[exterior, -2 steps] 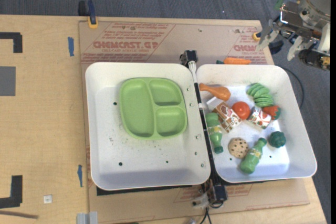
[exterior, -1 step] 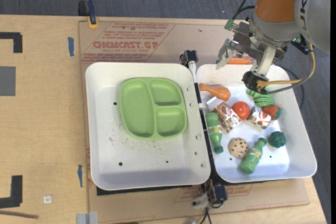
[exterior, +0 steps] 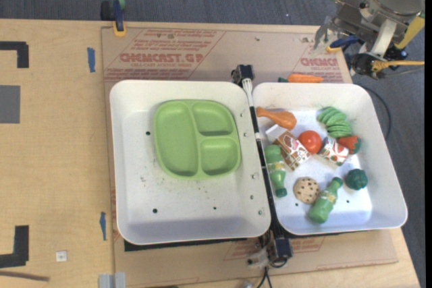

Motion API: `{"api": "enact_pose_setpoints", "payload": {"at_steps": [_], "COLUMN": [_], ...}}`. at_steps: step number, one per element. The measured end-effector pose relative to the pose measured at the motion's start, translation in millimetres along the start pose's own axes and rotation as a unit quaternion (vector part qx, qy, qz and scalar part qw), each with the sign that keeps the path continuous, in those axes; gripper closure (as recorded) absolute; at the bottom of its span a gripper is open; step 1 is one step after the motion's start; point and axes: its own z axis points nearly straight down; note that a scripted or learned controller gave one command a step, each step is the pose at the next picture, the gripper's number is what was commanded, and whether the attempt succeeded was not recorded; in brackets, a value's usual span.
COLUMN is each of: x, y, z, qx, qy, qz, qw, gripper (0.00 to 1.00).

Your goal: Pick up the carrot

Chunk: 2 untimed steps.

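Carrot [exterior: 305, 79] lies on desk [exterior: 61, 145] just outside right bin [exterior: 388, 158] far rim, long axis left-right, below-left of gripper [exterior: 322, 37]; gripper empty, its state indeterminate.

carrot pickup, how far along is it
Nothing looks done yet. The carrot lies on the board just outside the right bin's top rim, untouched. In hand: the claw hangs above the board up and to the right of the carrot, with nothing visible between its fingers. Left: come down over the carrot, grip it and lift it.
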Motion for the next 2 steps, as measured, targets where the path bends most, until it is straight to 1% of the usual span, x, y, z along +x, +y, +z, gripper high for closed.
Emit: {"api": "enact_pose_setpoints", "payload": {"at_steps": [1, 2], "x": [28, -7], "y": [-23, 13], "z": [79, 36], "qx": [0.003, -0.001], "qy": [0.000, 0.000], "qz": [0.011, -0.087], "qw": [0.9999, 0.9962], "gripper": [0.00, 0.00]}}
